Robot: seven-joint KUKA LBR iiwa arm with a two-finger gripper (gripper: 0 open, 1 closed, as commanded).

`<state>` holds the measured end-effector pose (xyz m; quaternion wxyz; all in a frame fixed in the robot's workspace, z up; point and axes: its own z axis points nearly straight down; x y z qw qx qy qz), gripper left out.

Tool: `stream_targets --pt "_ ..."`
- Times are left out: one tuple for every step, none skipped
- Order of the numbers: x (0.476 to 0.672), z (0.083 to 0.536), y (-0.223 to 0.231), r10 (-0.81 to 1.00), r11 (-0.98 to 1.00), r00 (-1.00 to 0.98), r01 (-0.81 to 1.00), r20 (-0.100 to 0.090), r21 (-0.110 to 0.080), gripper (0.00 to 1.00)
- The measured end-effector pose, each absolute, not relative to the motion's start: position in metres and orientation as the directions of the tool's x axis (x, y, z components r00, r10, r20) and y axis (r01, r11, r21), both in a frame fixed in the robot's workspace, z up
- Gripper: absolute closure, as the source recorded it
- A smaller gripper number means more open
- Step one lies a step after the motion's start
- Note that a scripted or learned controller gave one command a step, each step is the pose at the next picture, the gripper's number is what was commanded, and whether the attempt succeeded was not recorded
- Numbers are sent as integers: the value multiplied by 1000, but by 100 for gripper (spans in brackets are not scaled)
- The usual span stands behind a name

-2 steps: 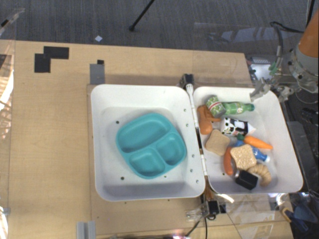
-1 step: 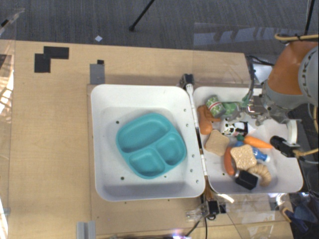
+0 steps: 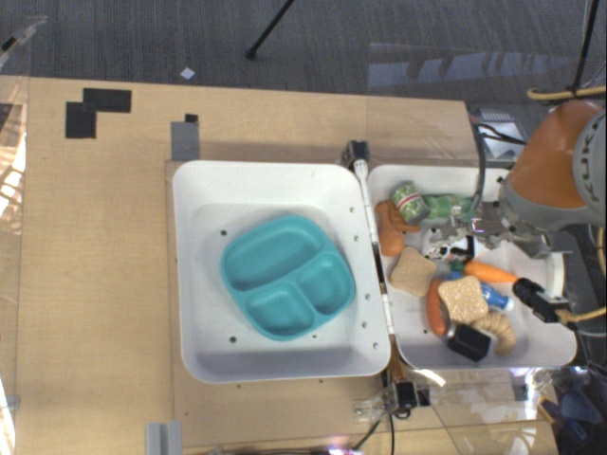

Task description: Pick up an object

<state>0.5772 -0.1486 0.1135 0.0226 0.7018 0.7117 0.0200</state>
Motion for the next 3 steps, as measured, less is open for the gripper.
stream_targets --pt "494 92 -85 994 -113 113 993 1 24 0" --pt "499 105 -84 994 -109 109 993 1 34 100" --pt "542 189 -48 999 -48 48 999 2 14 100"
